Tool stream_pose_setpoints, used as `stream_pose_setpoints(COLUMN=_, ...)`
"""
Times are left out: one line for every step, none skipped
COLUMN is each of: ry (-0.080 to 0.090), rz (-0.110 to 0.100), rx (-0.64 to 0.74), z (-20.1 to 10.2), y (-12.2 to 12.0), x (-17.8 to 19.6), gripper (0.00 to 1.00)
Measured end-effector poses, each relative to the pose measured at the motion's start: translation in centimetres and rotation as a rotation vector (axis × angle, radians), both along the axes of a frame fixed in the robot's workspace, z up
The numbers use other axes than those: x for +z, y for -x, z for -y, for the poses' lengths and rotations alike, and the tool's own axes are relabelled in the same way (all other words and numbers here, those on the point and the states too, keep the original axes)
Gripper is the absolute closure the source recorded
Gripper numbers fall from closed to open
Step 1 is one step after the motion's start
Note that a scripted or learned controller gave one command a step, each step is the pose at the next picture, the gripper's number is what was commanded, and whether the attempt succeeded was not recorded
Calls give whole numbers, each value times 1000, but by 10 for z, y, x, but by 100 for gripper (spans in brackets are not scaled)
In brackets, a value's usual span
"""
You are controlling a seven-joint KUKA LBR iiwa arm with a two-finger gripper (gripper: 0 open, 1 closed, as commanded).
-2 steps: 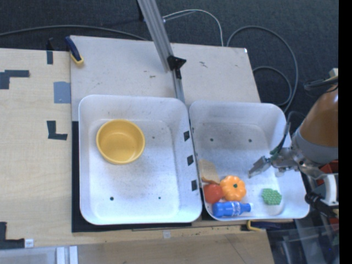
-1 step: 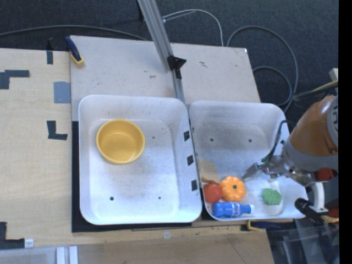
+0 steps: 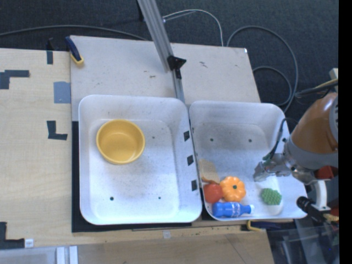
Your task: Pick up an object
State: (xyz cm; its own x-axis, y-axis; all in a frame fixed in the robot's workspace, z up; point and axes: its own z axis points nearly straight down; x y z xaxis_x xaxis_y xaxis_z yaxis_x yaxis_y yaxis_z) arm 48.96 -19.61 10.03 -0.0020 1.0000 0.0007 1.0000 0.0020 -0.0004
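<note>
Hand (image 3: 264, 172) hovers low in right bin (image 3: 231, 114), beside green toy (image 3: 270, 196); grip state unclear, likely lining up a pick.

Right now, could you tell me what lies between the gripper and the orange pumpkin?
In the camera view, bare white bin floor lies between the gripper and the pumpkin; the green toy sits below the gripper.

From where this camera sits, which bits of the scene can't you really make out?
- Gripper: blurred in the camera view, so its finger state is unclear.
- Arm: cut off by the right edge.
- Tan item above the tomato: too small to identify.
- Blue bottle: its label is unreadable.
</note>
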Motion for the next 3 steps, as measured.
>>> stream_pose_setpoints(ry=2, rz=3, rx=0, z=-3, y=-9, x=47, gripper=100)
stream_pose_setpoints(ry=2, rz=4, rx=1, z=-13, y=-6, x=99, gripper=100)
stream_pose_setpoints(ry=2, rz=5, rx=1, z=-23, y=-5, x=153, gripper=100)
